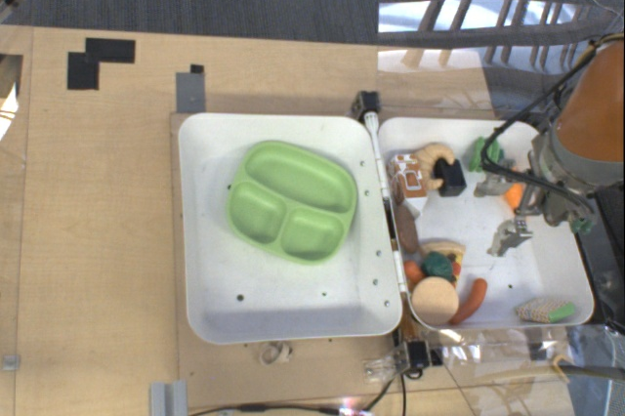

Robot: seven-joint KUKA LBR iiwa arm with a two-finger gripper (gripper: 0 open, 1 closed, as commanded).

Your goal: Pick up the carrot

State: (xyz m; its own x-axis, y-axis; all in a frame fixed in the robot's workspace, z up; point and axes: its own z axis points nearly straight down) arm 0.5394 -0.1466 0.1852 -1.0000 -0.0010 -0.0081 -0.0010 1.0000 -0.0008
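Note:
The carrot [513,196] lies in the right bin [557,277], toward its far right side. A small patch of its orange body shows, and a green leafy top [485,152] sticks out to the upper left. The grey arm with its orange band [596,111] reaches in from the right, directly over the carrot. My gripper [509,234] hangs just below and in front of the orange patch, close above the bin floor. Arm parts and cables hide most of the carrot, and nothing visibly sits in the gripper.
The right bin also holds a tan and black toy [435,168], a brown piece [403,233], a mixed vegetable cluster [439,263], a tan ball [437,299], a red sausage-like piece [469,300] and a netted item [545,311]. A green divided plate [291,201] lies in the left bin [210,287].

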